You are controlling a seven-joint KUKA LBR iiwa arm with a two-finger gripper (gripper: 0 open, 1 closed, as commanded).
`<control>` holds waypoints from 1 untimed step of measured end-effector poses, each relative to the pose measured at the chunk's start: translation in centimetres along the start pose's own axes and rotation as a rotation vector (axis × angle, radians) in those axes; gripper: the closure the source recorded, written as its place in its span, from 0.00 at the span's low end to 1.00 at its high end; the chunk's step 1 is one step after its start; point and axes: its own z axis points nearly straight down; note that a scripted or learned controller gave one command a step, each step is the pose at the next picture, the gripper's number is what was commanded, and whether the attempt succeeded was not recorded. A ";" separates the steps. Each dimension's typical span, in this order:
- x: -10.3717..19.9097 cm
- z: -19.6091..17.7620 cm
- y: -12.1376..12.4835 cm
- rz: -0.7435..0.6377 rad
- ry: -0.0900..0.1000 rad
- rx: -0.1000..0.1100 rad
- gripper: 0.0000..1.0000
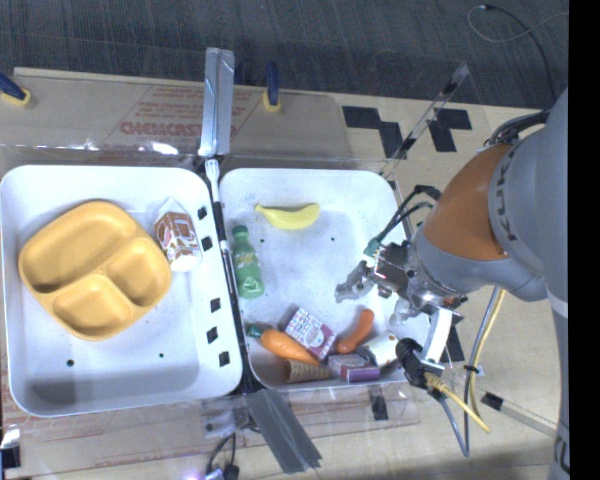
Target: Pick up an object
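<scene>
The big grey arm with the orange band [490,218] is reaching in from the right side of the frame, over the right white bin [280,183]. The left white bin [100,393] is holding a wide yellow plastic tray with three dips [93,266] and a small brown and white packet [178,238].

The end effector [365,283] is hanging over the right part of the right bin. I cannot tell how it is set.

The nearest thing looks like the small orange toy carrot [357,330], lying just below the end effector. Its long side is slanting from lower left to upper right. A yellow toy banana [288,215] is lying farther away, up and to the left.
</scene>
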 end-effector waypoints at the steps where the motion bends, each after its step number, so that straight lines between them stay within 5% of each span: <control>1: -2.4 7.7 1.4 0.029 0.002 -0.002 0.00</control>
